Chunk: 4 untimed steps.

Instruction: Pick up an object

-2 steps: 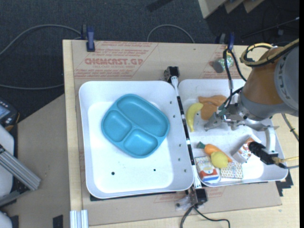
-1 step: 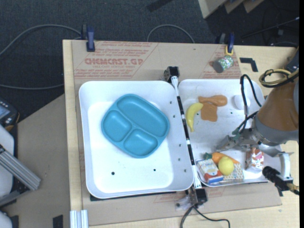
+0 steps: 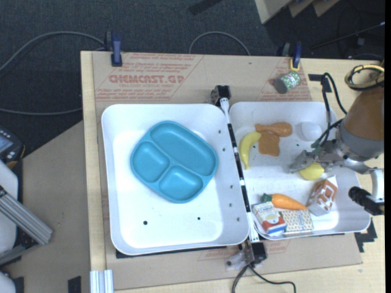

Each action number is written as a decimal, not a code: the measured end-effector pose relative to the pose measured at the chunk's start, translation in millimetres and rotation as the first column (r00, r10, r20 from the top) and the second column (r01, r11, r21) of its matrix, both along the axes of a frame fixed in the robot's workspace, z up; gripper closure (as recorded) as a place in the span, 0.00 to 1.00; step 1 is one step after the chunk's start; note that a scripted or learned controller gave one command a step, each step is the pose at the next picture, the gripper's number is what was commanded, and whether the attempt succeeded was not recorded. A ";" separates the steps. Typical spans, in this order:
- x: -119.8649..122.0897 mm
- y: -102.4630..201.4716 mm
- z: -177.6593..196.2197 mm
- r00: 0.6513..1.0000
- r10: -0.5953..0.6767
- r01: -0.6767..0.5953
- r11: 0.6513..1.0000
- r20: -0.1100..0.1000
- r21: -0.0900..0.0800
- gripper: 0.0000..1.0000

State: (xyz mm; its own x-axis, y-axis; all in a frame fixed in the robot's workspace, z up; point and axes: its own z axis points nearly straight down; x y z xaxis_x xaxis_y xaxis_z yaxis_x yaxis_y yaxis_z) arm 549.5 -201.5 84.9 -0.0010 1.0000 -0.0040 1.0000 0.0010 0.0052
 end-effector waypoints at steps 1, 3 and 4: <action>-2.0 1.8 10.3 1.000 0.000 0.000 1.000 -0.002 0.001 1.00; -61.8 -12.7 -0.9 1.000 -0.005 0.005 1.000 -0.011 0.007 0.00; 44.1 11.9 103.8 1.000 0.008 -0.008 1.000 0.013 -0.002 0.00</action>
